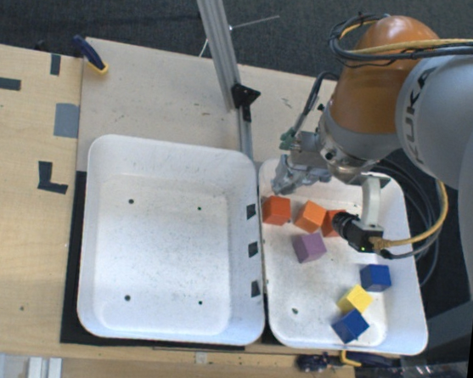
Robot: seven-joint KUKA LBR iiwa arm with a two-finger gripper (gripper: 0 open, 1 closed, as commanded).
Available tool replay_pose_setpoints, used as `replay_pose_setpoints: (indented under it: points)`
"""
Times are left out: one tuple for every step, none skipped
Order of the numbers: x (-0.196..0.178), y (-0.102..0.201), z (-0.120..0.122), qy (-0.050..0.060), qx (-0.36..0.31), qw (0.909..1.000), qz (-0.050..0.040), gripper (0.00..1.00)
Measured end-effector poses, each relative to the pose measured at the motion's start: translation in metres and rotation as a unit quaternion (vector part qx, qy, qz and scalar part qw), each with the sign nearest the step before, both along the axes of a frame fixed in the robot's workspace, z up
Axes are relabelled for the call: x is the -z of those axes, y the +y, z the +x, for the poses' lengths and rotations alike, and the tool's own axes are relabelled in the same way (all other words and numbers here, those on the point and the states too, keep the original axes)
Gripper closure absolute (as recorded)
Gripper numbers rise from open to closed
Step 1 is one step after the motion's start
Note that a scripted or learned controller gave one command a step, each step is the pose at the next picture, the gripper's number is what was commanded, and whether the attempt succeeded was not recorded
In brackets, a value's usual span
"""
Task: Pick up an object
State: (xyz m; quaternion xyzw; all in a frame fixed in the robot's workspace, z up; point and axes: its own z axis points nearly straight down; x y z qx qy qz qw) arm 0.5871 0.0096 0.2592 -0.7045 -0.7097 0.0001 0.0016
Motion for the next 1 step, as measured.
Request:
replay_pose_setpoints:
  points:
    - [0.0172, 0.0539, -0.0223, 0.001, 0.0, 1.0, -0.0006, 1.0]
